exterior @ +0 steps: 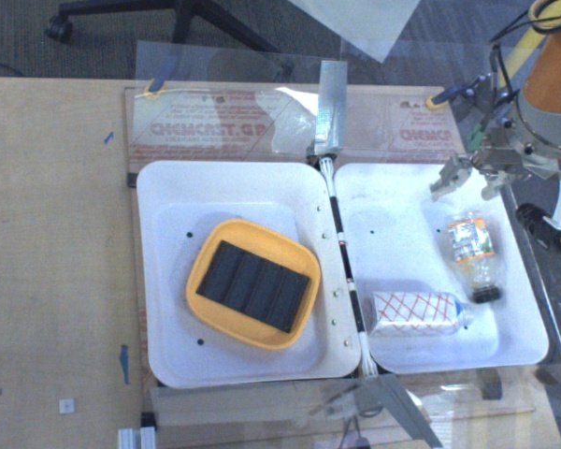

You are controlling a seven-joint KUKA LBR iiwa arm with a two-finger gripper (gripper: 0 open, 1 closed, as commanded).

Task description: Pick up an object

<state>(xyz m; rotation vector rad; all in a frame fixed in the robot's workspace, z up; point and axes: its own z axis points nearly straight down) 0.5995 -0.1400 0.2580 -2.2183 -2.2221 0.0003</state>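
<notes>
Fingers point(468, 178) apparently spread, holding nothing, above crinkled clear plastic bottle point(472, 253) in glossy white bin point(393, 195).

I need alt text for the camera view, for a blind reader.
The gripper hovers open over the right bin, above a small plastic bottle and a red-checked packet. The left bin holds a yellow tray.

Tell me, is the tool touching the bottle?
Apart. The camera view shows the tool above the bottle, with bare white bin floor between them.
</notes>
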